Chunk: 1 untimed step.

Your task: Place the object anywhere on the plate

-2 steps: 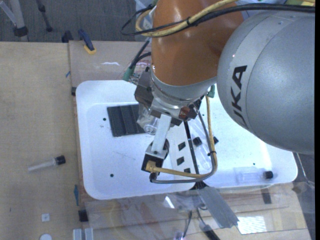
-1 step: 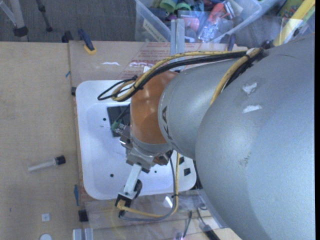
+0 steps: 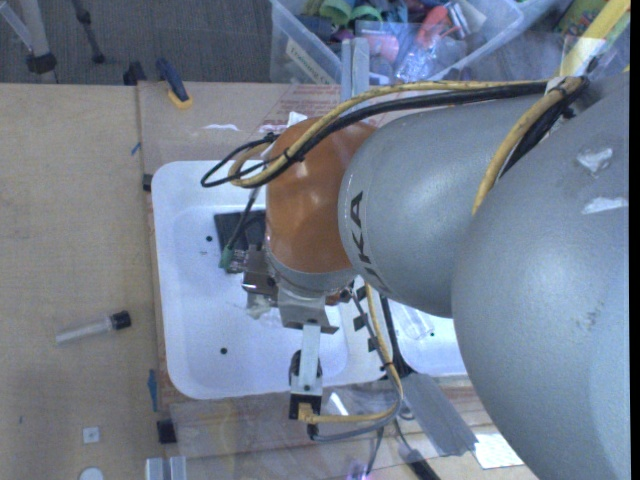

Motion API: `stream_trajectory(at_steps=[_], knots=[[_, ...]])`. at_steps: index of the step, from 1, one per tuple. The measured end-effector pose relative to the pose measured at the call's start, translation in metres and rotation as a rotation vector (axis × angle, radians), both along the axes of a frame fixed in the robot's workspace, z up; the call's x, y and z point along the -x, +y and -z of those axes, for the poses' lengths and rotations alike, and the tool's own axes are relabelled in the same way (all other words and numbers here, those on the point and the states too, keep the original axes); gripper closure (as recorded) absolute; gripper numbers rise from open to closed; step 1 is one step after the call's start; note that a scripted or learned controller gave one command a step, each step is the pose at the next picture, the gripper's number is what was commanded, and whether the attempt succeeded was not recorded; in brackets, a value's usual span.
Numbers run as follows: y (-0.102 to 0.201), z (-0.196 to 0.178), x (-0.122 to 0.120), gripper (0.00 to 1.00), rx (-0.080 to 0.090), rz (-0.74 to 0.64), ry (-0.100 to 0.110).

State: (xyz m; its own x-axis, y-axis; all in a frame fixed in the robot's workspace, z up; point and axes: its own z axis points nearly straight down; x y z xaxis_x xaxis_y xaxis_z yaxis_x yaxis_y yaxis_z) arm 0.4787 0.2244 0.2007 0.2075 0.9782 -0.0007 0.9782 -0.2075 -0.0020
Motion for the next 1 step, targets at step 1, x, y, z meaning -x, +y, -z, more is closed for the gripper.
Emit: stream_trajectory(at_steps=[1], knots=[[-0.0009, 0.0001, -0.0105, 1.0, -0.001, -0.54, 0.001]])
